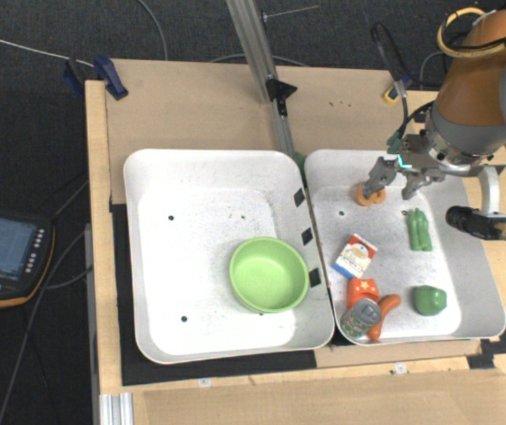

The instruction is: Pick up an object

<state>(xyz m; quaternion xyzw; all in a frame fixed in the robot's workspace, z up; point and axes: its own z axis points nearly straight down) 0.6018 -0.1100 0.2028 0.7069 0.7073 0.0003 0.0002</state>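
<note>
The claw (398, 181) hangs over the far part of the right bin (474, 319), its two grey fingers spread apart with nothing between them; one finger stands just beside a small round orange disc (370, 194), the other toward a green ridged pod (419, 229). Taking that disc as the mark: the pod, long and glossy, lies to its right; a small flat carton (355, 257), white with blue and red print, lies nearer the camera from it; further the same way sit an orange block with pale dots (362, 289), a slim orange carrot shape (383, 311) and a round metal-lidded can (358, 320), these three crowded together at the bin's near edge. A rounded, smooth green lump (430, 300) rests near-right of the disc. That makes seven things in the right bin, one of each. Left of the disc, across the divide, the left bin (160, 205) holds one smooth lime-green bowl (268, 274), round and open upward. Both bins are shallow, white and faintly speckled, with rounded corners, on a pale wooden bench (190, 104).
</note>
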